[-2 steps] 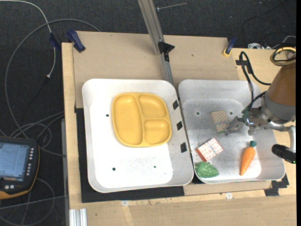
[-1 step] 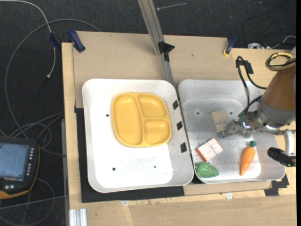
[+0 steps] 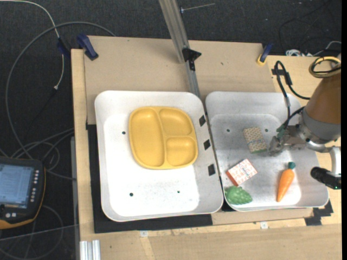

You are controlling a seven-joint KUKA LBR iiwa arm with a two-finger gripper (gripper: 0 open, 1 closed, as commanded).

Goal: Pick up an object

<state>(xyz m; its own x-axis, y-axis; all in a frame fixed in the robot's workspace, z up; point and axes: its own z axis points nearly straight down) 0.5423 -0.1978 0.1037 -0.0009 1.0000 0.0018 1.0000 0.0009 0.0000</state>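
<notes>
Dark carpet surrounds the tabletop (image 3: 135, 58), a pale brown board with blue clips at its back corners and loose cables trailing on the floor to the left, where a handheld control pad (image 3: 19, 191) lies with its screen lit. Two shallow white bins sit side by side on the board. From where I stand, the left bin (image 3: 111, 196) carries a yellow divided plate (image 3: 162, 136) with three compartments, set toward the bin's back half. A grey metal post (image 3: 174, 20) rises at a slant from behind the seam between the bins.

The right bin (image 3: 227, 104) holds the small things. A tan patterned block (image 3: 254, 138) lies near the middle. Toward the front sit a small red-and-white box (image 3: 242, 172), tilted, and just in front of it a green leafy toy (image 3: 238, 195) at the bin's front edge. Well to their right lies a toy carrot (image 3: 285, 182), orange with a green top pointing toward the back.

The arm comes in from the right, its orange band (image 3: 325, 104) above the grey wrist. The tool (image 3: 275, 144) is down in the right bin, just beside the tan patterned block on its right side, perhaps touching it. Whether the tool is wide or narrow, I cannot tell; it is too small and dark against the wrist.
</notes>
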